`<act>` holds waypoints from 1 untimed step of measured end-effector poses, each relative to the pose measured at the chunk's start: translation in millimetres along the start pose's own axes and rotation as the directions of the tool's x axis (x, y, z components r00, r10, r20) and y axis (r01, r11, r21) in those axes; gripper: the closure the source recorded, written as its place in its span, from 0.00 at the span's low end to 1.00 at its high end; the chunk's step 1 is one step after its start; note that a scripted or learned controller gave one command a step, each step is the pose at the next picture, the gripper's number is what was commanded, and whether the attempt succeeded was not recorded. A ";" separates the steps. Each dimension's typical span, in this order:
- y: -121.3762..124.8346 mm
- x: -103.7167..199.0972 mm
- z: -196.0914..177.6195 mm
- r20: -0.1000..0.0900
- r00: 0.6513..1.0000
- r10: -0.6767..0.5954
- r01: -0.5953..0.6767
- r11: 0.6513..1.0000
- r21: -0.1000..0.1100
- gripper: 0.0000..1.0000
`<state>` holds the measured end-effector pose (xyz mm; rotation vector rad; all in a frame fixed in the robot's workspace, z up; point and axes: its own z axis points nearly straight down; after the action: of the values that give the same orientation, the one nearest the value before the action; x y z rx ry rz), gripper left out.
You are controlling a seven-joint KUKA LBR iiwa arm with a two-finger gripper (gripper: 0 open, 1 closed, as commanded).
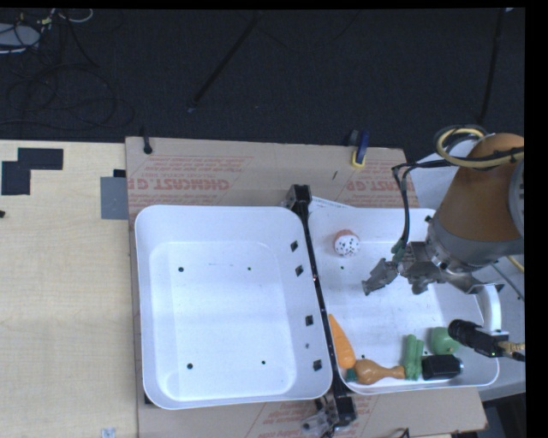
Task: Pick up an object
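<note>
A brown cardboard sheet (257,167) with reversed red lettering lies on the pale wooden counter (60,282). A blue-and-yellow clamp (360,147) grips the sheet's far edge. Left of the sheet sit dark squares (30,167); black cables (51,26) trail beyond it.

Right bin (377,257) — toys, arm (479,205) above

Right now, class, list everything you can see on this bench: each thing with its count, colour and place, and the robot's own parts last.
Bins: 2, white, side by side; left bin, right bin.
Ball: 1, white with dark dots and an orange top, far part of the right bin.
Carrot: 1, orange, right bin's near left side.
Gourd-shaped toy: 1, orange-tan, near edge.
Green items: 2, near right corner.
Black item: 1, near right corner.
Clamp: 1, blue and yellow, far board edge.
Arm: 1, grey and orange, right.
Hand: 1, dark, above the right bin.
</note>
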<state>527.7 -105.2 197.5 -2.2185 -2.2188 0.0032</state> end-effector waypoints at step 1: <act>-0.1 -0.2 -9.6 -0.001 1.000 0.001 -0.001 1.000 0.003 1.00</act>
<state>527.7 -105.5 207.0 -2.2176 -2.2164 0.0050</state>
